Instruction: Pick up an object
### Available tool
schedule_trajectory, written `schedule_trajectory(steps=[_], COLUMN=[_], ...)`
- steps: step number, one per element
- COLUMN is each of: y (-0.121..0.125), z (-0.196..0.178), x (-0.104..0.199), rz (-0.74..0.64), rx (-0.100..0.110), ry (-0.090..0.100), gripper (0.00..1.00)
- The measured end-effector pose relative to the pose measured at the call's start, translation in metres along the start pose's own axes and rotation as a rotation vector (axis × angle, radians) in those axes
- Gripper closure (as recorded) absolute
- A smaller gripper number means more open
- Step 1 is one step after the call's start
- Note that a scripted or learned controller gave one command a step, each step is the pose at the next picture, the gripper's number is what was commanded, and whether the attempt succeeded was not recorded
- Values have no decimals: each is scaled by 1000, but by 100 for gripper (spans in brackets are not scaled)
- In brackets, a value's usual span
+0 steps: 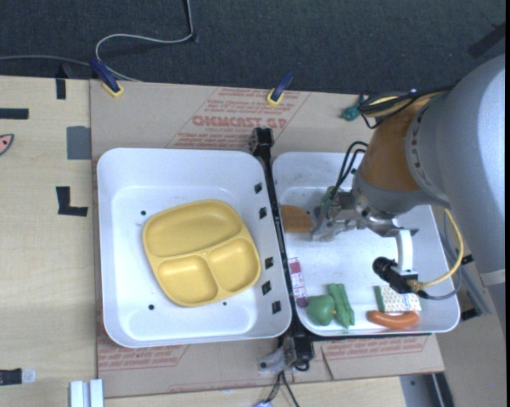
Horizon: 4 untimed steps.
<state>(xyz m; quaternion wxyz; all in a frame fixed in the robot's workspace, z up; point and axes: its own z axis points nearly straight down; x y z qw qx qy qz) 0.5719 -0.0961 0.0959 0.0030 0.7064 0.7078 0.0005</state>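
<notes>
Two white bins sat side by side on your bench, the left bin [119,253] carrying a yellow divided tray [201,251] that lay flat near its middle. Next in size came the arm [458,159], reaching in from the right over the right bin [356,265], its orange band above the wrist.

Your gripper [322,225] hung low over the upper left part of that bin, just beside a brown rounded object [295,219] close to the divider. I could not tell whether the gripper was spread or pressed together; the metal there was too cluttered to read, and nothing showed between the tips.

That brown piece looked like the nearest candidate. Judging by its look, it was a light plastic toy, stiff and somewhat smooth, so you would likely want to take it across its narrower width, near the middle, to keep it from squirting out.

Smaller things lay along the bin's near edge: a green vegetable toy [331,305], an orange sausage-like toy [394,318], a small patterned packet [395,298], and a thin wrapper [297,280] by the divider.
</notes>
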Motion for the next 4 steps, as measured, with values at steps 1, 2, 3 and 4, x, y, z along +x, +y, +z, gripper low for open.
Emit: schedule_trajectory(steps=[1, 2, 3, 4], y=[0, 80, 80, 47], z=[0, 14, 5, -128], x=[0, -3, -3, 40], rz=[0, 6, 2, 0], rx=[0, 36, 39, 4], ry=[0, 9, 5, 3], gripper=[0, 0, 100, 100])
